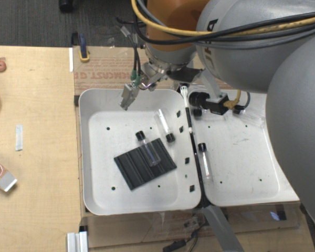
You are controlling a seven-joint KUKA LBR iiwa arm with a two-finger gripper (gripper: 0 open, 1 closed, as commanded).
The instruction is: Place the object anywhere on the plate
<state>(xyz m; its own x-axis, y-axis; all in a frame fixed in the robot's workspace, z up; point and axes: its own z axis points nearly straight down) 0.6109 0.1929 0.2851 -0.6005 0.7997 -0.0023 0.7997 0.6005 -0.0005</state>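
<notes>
Vial [148, 147], clear with a black cap, lies on the black ribbed plate [139, 169] in the left bin [94, 193], as I read it from my camera view. A second clear tube [161, 118] lies just above the plate, and a third [203, 160] sits in the right bin [252, 182]. My gripper [128, 96] hangs over the left bin's far edge; whether its jaws are apart I cannot tell.

You have the gripper [128, 95] above the upper part of the left bin [94, 193]. In mid-frame a clear vial [149, 148] lies on the black ridged plate [145, 164]. Another vial [165, 125] lies just above it, and a third [203, 160] sits in the right bin [252, 188].
</notes>
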